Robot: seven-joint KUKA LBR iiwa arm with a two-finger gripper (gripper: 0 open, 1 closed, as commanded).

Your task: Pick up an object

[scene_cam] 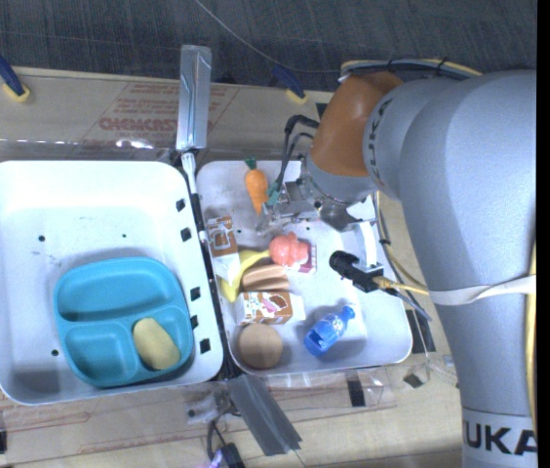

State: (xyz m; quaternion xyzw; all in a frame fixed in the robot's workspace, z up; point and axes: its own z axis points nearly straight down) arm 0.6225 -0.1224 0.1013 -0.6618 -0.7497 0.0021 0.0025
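Saw the claw (pixel 281 206) down in the right bin (pixel 380 344), just right of the carrot (pixel 255 185) and slightly nearer the camera. Could not tell how far open, nor make out anything gripped there. Found the carrot lying at the far end of that bin, orange with a green top, close beside the claw. Noted below the carrot a pink toy (pixel 292 252), then a yellow banana (pixel 236 266) touching a hot-dog bun (pixel 263 277). Spotted a small brown carton (pixel 220 234) below-left of the carrot, by the bin wall. Counted 3 more things farther below the carrot: a printed box (pixel 268 306), a brown ball (pixel 258 346) and a blue bottle (pixel 329 330). Placed the left bin (pixel 80 213) well left of the carrot, holding 1 blue tray (pixel 109 300) with a yellow potato (pixel 156 343) in its near-right compartment.
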